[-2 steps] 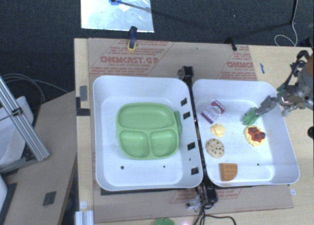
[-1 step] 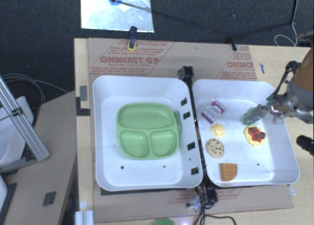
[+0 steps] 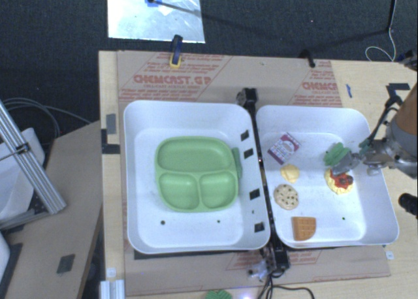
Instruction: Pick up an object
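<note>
While arm reaches in | right bin (image 3: pixel 375 222): six items | left bin (image 3: pixel 140 226): one green tray (image 3: pixel 196 173) | fingers (image 3: pixel 356 160): state unclear

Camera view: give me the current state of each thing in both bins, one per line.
Green divided tray: flat in left bin, right side up.
Purple packet: lying flat, right bin.
Yellow round piece: loose, resting.
Cookie: flat, loose.
Waffle: flat, near front wall.
Green leafy toy: beside the end effector.
Red-and-yellow toy: resting just below it.
End effector: low over right bin; grip unclear.
</note>
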`<state>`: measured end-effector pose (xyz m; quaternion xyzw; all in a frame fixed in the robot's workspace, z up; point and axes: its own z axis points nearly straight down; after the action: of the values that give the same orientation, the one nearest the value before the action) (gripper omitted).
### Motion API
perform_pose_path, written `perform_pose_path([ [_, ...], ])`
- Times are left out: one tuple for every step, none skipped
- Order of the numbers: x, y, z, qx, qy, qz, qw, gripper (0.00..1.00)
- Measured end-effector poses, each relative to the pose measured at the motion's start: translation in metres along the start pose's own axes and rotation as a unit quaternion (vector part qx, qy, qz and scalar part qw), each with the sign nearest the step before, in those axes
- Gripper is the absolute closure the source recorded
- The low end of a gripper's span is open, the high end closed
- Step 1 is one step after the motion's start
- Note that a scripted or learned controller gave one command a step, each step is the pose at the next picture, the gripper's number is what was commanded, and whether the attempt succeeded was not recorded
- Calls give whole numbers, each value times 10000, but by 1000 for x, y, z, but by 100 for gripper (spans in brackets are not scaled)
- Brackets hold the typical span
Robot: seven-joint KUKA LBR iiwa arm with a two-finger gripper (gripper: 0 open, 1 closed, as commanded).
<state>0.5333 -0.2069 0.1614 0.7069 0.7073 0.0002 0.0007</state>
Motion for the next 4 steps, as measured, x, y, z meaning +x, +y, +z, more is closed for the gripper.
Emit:
perform_pose_path([
  [44, -48, -22, 10, 7, -17, 10000, 0],
  [4, -18, 81, -2, -6, 5, 10000, 0],
  [50, 34, 76, -22, 1, -42, 10000, 0],
  [38, 83, 76, -28, -7, -22, 10000, 0],
])
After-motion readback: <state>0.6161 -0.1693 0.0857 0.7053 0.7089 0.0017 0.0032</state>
